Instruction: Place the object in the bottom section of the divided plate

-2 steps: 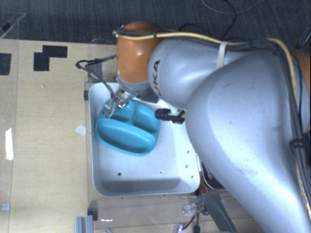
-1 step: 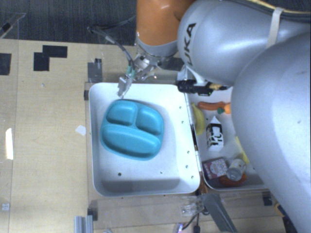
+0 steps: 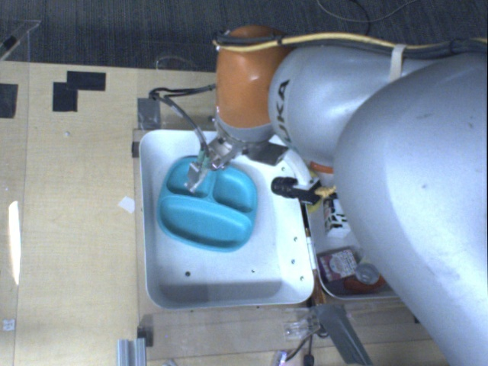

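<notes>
We see the blue divided plate (image 3: 207,208) lying in the left white bin (image 3: 160,273), and our gripper (image 3: 200,175) hangs over its top left section. We cannot tell what the gripper is doing with its tips, and we cannot pick out the object it should put down. If it lets go here, the object could land in a top section, because the long bottom section (image 3: 204,223) is nearer to us.

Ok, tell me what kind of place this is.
Probably a robotics lab bench, not a kitchen: a grey KUKA arm with an orange band reaches over a shallow white bin holding a blue divided plastic plate, with loose cables on dark carpet behind.
</notes>
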### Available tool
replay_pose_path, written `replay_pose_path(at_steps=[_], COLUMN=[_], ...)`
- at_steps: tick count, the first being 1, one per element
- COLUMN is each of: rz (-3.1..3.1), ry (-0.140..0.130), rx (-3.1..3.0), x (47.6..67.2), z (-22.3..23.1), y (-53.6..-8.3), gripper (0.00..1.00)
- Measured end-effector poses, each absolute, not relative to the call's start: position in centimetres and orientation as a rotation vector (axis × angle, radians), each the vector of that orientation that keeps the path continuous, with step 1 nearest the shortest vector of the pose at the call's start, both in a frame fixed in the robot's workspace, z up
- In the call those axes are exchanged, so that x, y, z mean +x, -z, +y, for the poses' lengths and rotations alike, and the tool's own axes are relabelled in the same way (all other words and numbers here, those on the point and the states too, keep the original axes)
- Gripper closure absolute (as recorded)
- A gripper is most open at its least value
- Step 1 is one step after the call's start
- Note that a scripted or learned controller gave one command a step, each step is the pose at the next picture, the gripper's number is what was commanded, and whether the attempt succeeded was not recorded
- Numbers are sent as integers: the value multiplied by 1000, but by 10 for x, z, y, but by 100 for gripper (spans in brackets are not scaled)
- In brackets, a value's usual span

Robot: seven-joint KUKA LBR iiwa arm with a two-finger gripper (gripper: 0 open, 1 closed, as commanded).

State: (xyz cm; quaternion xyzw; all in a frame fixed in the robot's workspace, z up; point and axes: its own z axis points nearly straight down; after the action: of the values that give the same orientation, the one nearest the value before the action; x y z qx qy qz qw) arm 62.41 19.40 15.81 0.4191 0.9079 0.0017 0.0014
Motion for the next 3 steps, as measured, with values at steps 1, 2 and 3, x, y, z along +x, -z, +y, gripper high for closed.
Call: replay_pose_path(at_steps=[1,2,3], rz=[2441,2482,2374], ry=[-7,-10,-7], rx=[1973,1919,2053], x=[642,669,669], z=[213,223,204], y=[-204,-245,-236], gripper=[0,0,0])
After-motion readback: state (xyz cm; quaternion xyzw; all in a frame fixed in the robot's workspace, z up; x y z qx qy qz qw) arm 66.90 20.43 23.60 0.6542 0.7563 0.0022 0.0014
